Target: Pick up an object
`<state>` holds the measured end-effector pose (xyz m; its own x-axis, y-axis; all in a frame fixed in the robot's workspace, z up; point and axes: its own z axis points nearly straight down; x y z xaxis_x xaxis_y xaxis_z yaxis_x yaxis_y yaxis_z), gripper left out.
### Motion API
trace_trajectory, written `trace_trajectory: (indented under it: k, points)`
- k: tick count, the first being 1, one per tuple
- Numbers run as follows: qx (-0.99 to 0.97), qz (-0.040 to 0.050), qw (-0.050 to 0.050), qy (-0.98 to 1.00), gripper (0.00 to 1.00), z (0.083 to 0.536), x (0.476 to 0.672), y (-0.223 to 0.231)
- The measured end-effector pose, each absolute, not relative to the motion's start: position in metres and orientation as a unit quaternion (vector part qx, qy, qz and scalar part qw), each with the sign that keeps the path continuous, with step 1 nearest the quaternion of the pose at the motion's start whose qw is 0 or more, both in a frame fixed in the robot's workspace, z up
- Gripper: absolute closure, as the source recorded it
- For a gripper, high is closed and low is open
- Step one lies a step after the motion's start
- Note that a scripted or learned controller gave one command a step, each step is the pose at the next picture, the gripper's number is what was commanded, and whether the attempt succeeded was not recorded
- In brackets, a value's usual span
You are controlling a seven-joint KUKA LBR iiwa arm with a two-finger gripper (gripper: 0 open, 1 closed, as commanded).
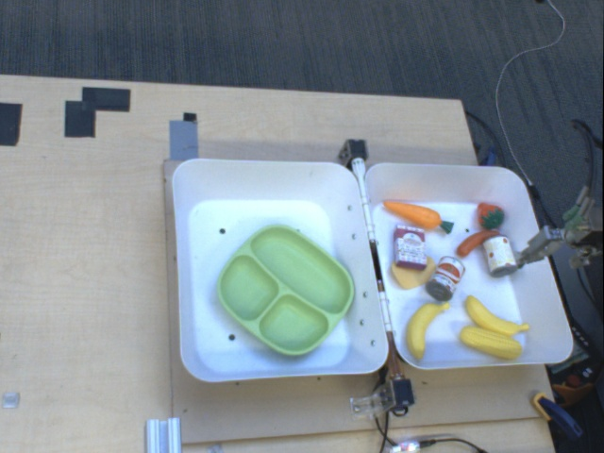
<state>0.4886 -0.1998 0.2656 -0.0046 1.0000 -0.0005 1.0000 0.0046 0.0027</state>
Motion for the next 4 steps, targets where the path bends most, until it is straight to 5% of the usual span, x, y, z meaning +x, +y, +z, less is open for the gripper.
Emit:
trace_trajectory:
  k: [1, 2, 3, 4]
  points:
    - [0.706, 0.0003, 0.0, 0.708, 0.0, 0.148, 0.495, -0.178]
    - [0.706, 0.0024, 0.004, 0.708, 0.0, 0.087, 0.489, -0.13]
    - [0.706, 0.0041, 0.006, 0.708, 1.0, 0.099, 0.491, -0.13]
    - [0.706, 0.004, 0.006, 0.708, 0.0, 0.099, 0.491, -0.13]
